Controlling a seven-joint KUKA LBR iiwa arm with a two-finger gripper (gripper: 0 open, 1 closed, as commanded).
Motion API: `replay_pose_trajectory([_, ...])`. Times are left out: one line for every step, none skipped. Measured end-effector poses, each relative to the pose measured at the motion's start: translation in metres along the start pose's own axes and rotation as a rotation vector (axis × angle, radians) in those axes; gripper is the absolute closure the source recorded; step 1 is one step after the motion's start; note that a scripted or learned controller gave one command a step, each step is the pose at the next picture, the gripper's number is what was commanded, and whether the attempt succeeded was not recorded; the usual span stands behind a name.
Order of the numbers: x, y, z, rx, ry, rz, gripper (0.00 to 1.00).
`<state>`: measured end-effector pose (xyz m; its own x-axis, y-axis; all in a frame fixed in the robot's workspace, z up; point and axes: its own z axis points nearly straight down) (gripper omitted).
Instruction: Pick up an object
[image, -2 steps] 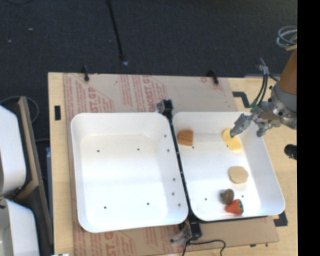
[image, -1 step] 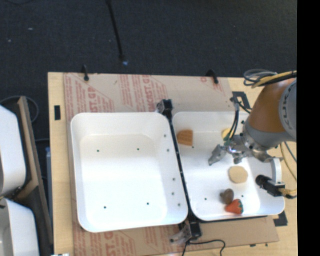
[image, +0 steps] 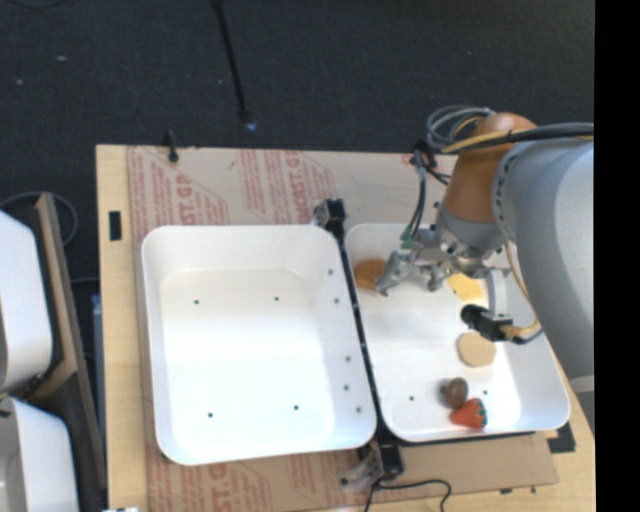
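Camera view: we see the gripper (image: 408, 277) over the right bin (image: 425, 420), far left part, beside an orange object (image: 369, 271); whether it is spread or closed we cannot tell

Red printed lettering runs across the cardboard sheet (image: 250, 185) that lies under the two bins, along its far strip and down its left edge. The letters are upside down in the camera view and too blurred to spell out. No other writing can be read.
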<state>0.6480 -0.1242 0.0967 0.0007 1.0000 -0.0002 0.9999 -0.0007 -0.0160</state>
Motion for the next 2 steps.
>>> replay_pose_trajectory([-0.0303, 0.0145, -0.0006, -0.012, 0.000, -0.058, 0.00])
replay_pose_trajectory([-0.0301, 0.0141, -0.0074, -0.008, 0.000, -0.059, 1.00])
